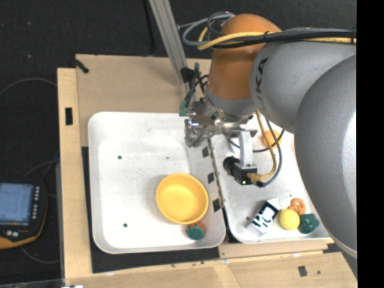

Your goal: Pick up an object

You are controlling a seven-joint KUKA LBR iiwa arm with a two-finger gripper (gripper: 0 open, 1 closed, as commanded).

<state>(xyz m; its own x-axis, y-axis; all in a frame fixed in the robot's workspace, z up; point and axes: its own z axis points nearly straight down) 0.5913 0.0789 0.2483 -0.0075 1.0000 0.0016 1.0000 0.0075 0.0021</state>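
Grey arm (300, 89) with orange band shows part of dark lettering, unreadable. Claw (195, 128) sits over the inner edge of the left bin (120, 161); can't tell its state. Yellow round bowl (182, 197), smooth plastic, in left bin below the claw. Small green-orange item (196, 231) touching bowl's lower rim. Right of bowl, in right bin (288, 236): black-white box (263, 217), yellow ball (289, 219). Tan tabletop (120, 83).

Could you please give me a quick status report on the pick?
Gripper over the bins' divider, nothing visibly held. Yellow bowl in left bin. Yellow ball in right bin.
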